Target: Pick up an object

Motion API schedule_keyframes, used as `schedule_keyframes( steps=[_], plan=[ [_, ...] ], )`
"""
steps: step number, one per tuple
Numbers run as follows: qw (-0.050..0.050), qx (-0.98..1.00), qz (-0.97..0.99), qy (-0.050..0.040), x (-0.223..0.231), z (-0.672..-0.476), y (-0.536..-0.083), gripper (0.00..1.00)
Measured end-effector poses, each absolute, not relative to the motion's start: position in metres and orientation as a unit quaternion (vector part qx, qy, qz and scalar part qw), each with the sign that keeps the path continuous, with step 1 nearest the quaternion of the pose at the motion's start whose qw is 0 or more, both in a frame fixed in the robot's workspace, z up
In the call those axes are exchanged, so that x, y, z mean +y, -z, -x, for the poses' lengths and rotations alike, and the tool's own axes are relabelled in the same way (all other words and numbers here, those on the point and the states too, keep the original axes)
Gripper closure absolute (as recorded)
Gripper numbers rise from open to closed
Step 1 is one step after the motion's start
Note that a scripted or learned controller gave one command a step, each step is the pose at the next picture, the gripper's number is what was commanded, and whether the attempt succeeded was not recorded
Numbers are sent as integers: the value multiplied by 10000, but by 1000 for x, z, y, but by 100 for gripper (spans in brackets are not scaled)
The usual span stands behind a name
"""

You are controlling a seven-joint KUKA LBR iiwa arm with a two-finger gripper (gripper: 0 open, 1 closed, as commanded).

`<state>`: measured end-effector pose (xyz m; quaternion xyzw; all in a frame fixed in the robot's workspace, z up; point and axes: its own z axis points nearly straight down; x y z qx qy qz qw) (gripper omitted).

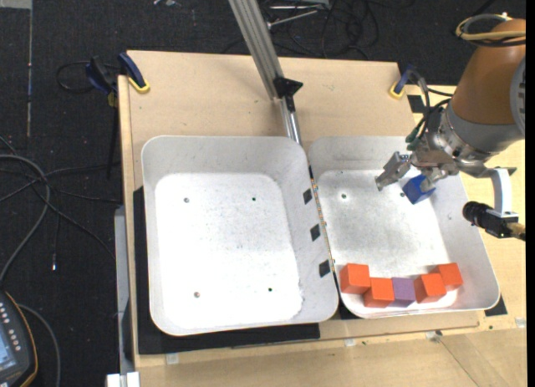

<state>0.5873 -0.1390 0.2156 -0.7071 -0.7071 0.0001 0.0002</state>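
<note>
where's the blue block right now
The blue block sits between the claw fingers, over the right bin's upper part, well apart from the orange and purple blocks.

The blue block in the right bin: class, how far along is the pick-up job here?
Done: the gripper has reached the blue block, which sits between its jaws above the right bin. In hand: that grasp. Left: a clear lift; whether the block is off the floor cannot be told. Four orange blocks and a purple one lie untouched.
</note>
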Motion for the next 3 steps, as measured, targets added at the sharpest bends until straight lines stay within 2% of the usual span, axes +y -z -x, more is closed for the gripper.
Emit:
schedule_keyframes(
  steps=[1,2,3],
  plan=[
    [2,-7072,7070,-9,-132,-577,-92,0],
    [-34,-7087,7055,17,-148,-672,-96,0],
    [-22,-7065,7077,3,-170,-673,-96,0]
  ],
)
